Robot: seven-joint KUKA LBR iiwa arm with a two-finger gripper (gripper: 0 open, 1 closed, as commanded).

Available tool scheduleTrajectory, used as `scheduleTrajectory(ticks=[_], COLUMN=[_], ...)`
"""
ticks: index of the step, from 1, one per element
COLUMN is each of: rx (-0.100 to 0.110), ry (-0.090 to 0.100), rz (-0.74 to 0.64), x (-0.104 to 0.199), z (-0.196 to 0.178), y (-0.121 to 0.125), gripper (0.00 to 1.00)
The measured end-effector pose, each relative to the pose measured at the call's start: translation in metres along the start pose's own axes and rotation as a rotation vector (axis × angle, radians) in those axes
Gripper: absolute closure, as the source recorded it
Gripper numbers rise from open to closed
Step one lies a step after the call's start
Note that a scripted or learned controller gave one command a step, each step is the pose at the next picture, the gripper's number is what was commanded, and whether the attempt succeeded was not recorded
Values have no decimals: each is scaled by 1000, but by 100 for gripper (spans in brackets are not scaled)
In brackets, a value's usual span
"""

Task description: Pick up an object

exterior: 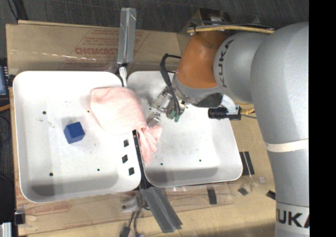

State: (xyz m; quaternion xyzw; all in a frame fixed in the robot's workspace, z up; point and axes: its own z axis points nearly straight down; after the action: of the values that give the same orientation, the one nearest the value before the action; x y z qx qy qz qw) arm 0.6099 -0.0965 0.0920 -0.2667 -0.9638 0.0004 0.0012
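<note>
A pink cloth [116, 107] lies draped over the divider between the two bins, most of it in the left bin [31, 125] and a fold hanging into the right bin [210, 146]. A blue cube [74, 132] sits in the left bin, left of the cloth. My gripper [156, 116] is low in the right bin, its tip against the cloth's right edge near the divider. The wrist and the orange band [197, 62] hide the rest of the hand from above.
The grey arm [273, 89] covers the right bin's far right corner. A grey metal bar [126, 36] stands behind the bins at the divider. Cardboard [63, 44] lines the bench behind the bins.
</note>
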Motion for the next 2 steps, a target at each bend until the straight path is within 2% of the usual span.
scheduleTrajectory(ticks=[1,2], rx=[-2,-3], ry=[-4,-6], rz=[59,54], x=[-18,-18], z=[-1,-12], y=[10,11], gripper=[0,100])
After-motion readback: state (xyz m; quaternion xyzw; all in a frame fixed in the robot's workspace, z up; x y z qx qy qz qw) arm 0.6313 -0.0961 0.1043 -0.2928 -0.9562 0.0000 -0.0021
